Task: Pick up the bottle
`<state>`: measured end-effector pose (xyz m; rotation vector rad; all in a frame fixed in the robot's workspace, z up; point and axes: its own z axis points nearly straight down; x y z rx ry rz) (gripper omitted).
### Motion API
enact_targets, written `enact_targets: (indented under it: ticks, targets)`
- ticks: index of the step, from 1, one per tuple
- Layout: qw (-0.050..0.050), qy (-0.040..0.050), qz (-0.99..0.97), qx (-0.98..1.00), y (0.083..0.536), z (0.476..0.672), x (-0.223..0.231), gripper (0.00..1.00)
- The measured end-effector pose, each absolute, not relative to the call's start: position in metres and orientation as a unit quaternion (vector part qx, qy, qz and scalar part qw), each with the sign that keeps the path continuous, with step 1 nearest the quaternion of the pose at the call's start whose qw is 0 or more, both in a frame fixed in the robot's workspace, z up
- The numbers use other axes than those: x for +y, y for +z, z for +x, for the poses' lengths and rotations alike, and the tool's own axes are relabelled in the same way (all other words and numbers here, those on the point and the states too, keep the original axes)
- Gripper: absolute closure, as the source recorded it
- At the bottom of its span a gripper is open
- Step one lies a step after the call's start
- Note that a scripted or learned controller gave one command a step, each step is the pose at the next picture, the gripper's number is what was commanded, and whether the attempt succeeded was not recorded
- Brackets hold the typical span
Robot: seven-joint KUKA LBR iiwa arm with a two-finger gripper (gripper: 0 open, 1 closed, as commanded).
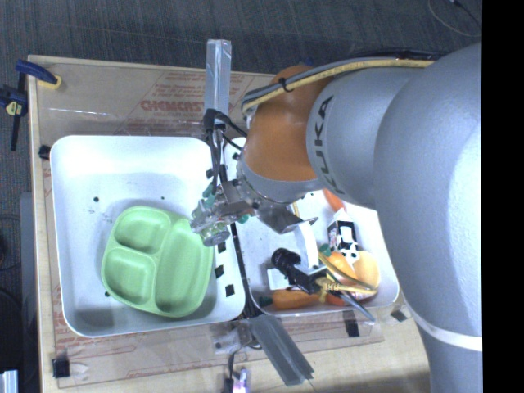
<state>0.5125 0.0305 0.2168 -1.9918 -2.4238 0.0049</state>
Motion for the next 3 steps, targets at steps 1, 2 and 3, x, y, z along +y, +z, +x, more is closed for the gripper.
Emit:
enact_targets:
  ticks: [1, 2, 3]
  targets:
    - [0.002, 0.0024, -0.681, -0.732, 0.202, 0.476, 0.025, 1.0]
    - [0.001, 0.0005, -0.586, -0.81, 0.387, 0.563, 0.073, 1.0]
    - [0.001, 0.0016, -0.663, -0.749, 0.442, 0.563, 0.147, 1.0]
